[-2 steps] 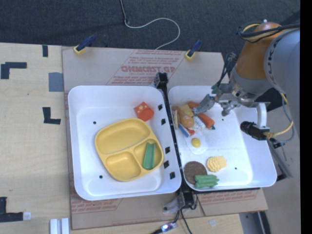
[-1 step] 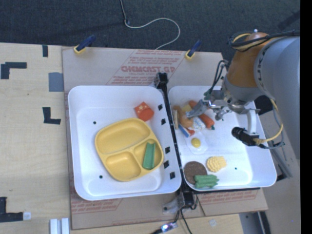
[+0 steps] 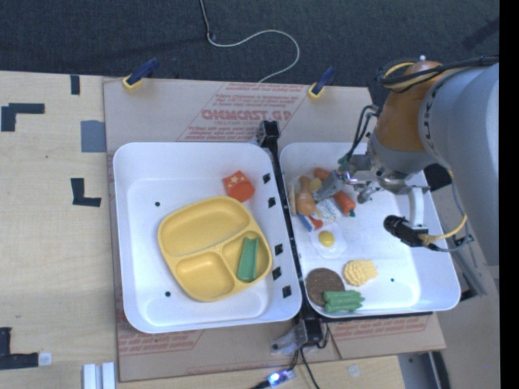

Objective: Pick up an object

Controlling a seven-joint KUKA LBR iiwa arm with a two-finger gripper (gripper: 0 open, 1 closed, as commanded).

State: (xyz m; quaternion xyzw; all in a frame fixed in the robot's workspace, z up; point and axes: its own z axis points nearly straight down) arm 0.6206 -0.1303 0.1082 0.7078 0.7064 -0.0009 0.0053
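**Crowded pile, easy to miss**

Over the right bin (image 3: 405, 294), in the camera view, the tool (image 3: 342, 186) sits low in a cluster of small food toys (image 3: 312, 201) near the bin's upper left. I cannot tell whether it is apart or together, or clamped on anything. The pieces touch one another, so a grasp could nudge neighbours aside or catch two. The corn (image 3: 360, 271) and green piece (image 3: 343, 300) lie apart, nearer the front.
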